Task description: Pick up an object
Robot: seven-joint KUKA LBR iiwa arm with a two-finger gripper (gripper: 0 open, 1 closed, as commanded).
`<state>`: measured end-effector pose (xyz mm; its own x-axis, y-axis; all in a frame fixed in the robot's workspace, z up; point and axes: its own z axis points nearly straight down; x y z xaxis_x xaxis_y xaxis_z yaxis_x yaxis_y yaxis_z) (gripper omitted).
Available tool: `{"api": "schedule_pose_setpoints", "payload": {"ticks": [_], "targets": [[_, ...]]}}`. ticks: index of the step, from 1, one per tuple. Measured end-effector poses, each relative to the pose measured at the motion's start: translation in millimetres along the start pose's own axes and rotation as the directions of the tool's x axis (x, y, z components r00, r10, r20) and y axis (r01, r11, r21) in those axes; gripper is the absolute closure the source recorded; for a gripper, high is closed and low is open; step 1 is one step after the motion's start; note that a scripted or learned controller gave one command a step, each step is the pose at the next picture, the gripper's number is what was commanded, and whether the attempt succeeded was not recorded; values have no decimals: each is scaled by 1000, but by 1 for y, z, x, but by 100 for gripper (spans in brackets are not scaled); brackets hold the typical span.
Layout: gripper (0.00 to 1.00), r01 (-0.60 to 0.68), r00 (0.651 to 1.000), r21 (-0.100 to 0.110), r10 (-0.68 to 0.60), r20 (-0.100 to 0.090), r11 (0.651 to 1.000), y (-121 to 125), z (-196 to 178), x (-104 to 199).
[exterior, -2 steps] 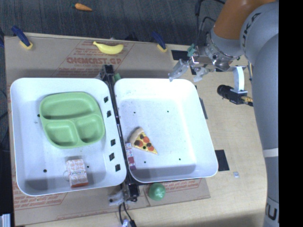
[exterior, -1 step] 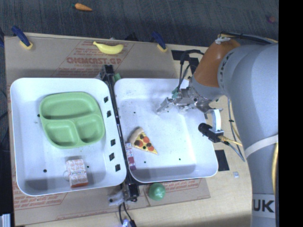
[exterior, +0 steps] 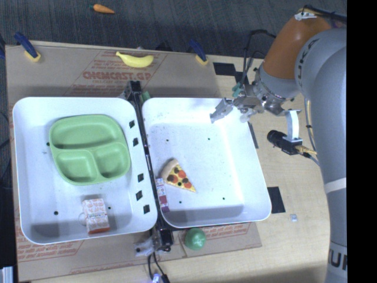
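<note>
Jaws over far-right corner of right bin, nothing between them; gap state can't tell, too small/blurred. Grey arm w/ orange band reaches in from right. Pizza slice toy lies flat in right bin, nr left wall, toward near edge; well apart from jaws, open floor all round it. Left bin: green divided tray at centre, small box nr near edge. Green ball on bench just beyond right bin's near rim. Banana on bench behind bins. Blue clamps at far bench edge.

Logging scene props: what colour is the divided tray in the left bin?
Light green tray, clear in the camera view.
</note>
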<state>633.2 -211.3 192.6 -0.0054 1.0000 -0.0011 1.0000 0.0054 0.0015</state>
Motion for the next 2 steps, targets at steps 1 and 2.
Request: {"api": "schedule_pose_setpoints", "payload": {"ticks": [1, 2], "targets": [[0, 1, 1000, 6, -1, -2, 1000, 23, 102, 21], [100, 4, 1000, 5, -4, -1, 1000, 24, 90, 20]]}}
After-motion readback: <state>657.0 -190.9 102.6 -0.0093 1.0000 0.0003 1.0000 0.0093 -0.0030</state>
